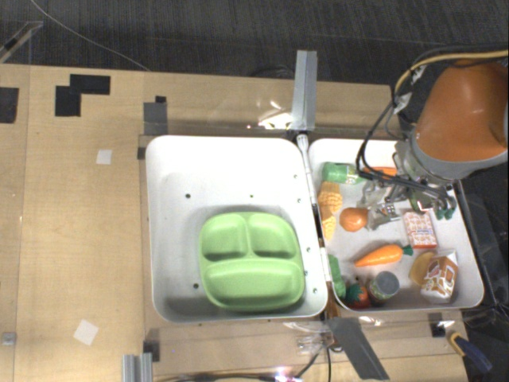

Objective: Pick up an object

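Pale wooden surface (71,237) carries two shallow white bins side by side. Inside the left bin (171,165) a green sectioned tray (250,259) lies flat toward the near wall. Over in the right bin (469,289) sit a yellow corn cob (328,207), a small orange ball (353,220), a carrot (379,255), a grey can (386,284), a red-and-white carton (419,229) and a brown-and-white pouch (439,277). Above the ball and just beside it hangs the end effector (388,205) under the orange-banded arm (461,114); whether it is released or clenched cannot be told.
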